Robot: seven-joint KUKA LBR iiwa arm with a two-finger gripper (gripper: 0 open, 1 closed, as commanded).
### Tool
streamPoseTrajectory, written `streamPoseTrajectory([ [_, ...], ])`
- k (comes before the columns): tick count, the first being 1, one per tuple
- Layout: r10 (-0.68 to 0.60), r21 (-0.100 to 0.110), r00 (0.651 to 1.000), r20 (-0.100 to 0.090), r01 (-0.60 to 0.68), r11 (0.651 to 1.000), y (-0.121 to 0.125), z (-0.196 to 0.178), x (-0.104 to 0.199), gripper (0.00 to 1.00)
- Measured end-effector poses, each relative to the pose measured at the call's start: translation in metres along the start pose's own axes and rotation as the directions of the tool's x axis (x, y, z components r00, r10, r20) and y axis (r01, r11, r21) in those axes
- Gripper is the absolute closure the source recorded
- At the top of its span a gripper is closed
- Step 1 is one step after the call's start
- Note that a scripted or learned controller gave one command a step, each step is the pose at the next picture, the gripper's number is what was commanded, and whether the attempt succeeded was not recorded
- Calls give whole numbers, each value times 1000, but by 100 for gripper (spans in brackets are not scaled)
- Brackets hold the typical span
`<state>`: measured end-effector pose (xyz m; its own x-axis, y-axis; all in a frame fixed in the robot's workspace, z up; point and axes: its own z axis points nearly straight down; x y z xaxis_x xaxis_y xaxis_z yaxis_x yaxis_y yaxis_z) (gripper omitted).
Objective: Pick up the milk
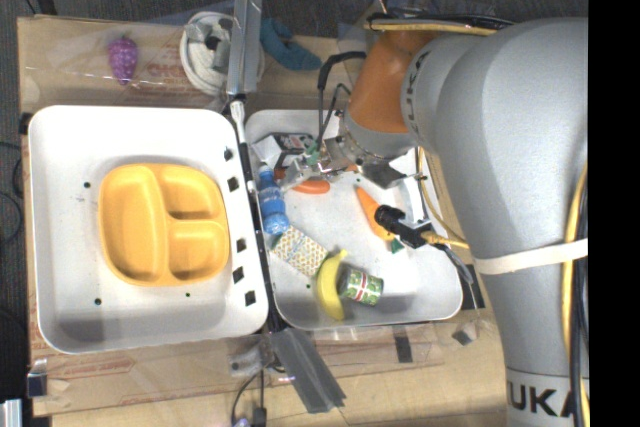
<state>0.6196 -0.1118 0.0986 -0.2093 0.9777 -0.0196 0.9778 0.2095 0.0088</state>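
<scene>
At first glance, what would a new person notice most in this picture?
The big grey arm with its orange band fills the right side, reaching over the right bin. In the left bin lies a bright yellow divided tray. The right bin holds a jumble: a banana beside a green can near the front, a carrot and a blue bottle.

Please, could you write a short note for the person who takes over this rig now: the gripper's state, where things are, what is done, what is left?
Gripper: over the far end of the right bin; open or shut, I cannot tell.
Milk: I cannot say which item it is. The patterned carton or the blue bottle are possible; both lie in the right bin by its left wall.
Done: nothing lifted.
Left: identify the milk, grasp it, lift it.
</scene>
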Motion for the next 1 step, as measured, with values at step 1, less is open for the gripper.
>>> streamPoseTrajectory([
  [1,32,9,999,-19,-32,999,9,-103,-26,0],
])
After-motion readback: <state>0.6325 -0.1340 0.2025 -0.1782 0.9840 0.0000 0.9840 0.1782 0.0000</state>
